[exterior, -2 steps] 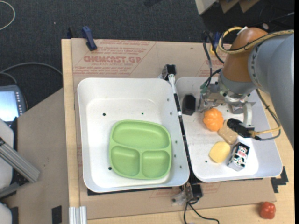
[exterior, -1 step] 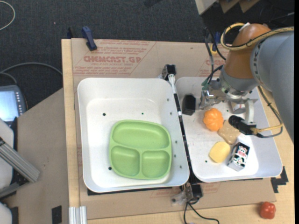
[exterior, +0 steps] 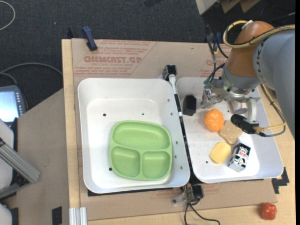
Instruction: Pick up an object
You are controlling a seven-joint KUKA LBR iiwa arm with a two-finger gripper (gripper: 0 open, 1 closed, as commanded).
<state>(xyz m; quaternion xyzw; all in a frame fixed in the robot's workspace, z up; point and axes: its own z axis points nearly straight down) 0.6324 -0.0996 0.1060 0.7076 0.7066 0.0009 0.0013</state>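
Observation:
The right bin holds several things. An orange ball-like fruit lies near its middle. Just right of and below it sits a tan block, then a yellow rounded piece and a small black-and-white box toward the front. A small black block rests by the bin's left wall. My gripper hangs low over the back of this bin, just above and right of the orange fruit. Nothing shows held in it.
The left bin holds a green divided plate. A small red thing lies on the bench outside the bins at the front right. A blue clamp sits at the bench's back left edge.

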